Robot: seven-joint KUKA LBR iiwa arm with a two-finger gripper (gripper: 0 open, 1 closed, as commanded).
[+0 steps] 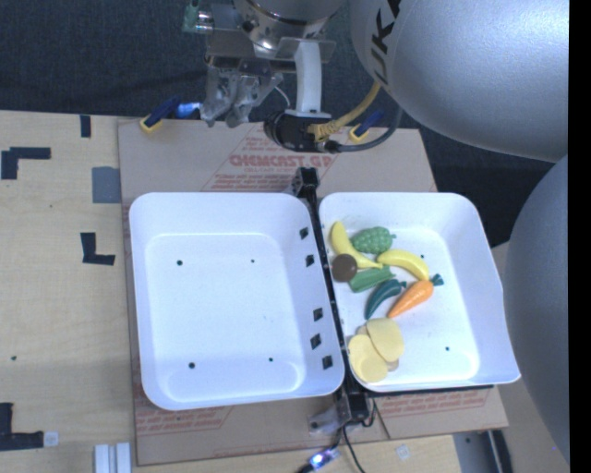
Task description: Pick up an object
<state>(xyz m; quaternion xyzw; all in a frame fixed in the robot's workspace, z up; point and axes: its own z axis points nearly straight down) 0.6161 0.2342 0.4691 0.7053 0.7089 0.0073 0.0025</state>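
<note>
While it hangs beyond the left bin, the tool grips nothing; its spread is unclear

arm: big rounded grey shells, smooth and slightly glossy, bulking along the top and right
lettering: part of dark letters on the shell near the top, too cropped to read
wrist: metallic ring with a small green circuit board at its left
gripper: grey bare-metal mechanism, boxy, hanging below the wrist
post: white, ending in a black round base
cable: yellow, curling beside the black base
</note>
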